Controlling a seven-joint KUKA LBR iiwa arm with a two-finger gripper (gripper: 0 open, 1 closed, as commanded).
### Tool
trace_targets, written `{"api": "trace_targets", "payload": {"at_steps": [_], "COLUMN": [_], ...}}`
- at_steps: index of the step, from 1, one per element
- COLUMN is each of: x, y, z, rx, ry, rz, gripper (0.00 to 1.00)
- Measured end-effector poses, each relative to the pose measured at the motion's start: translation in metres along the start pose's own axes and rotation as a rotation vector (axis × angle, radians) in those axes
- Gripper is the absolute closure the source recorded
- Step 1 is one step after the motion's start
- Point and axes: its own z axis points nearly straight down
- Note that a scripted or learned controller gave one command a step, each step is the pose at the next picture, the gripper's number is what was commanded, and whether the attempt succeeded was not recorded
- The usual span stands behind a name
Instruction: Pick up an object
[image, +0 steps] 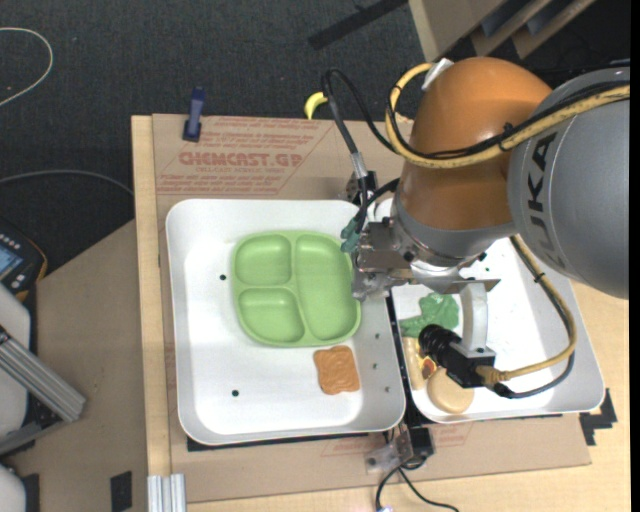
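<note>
Gripper (420, 282) over shallow white plastic bin (560, 330); open/shut can't tell, hidden under wrist. Crumpled green soft obj (438, 310) just beside it, tan round obj (450, 395) near, beyond that. Nothing visibly held, so pick prob. not yet done; grasp + lift left.

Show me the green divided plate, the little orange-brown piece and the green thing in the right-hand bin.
green divided plate (296, 287): camera view, where its dividers meet.
orange-brown piece (337, 370): camera view, its middle.
green thing (437, 312): camera view, middle of its visible part.
</note>
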Motion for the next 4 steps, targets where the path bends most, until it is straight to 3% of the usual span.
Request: {"api": "trace_targets", "payload": {"at_steps": [1, 2, 3, 4], "x": [0.017, 0.001, 0.066, -0.003], "y": [-0.013, 0.026, -0.015, -0.008], "z": [-0.177, -0.121, -0.016, 0.12], "rx": [-0.028, -0.002, 0.007, 0.008], "ry": [0.007, -0.001, -0.001, -0.005], "rz": [-0.007, 0.0, -0.01, 0.006], "gripper": [1.0, 1.0, 1.0, 1.0]}}
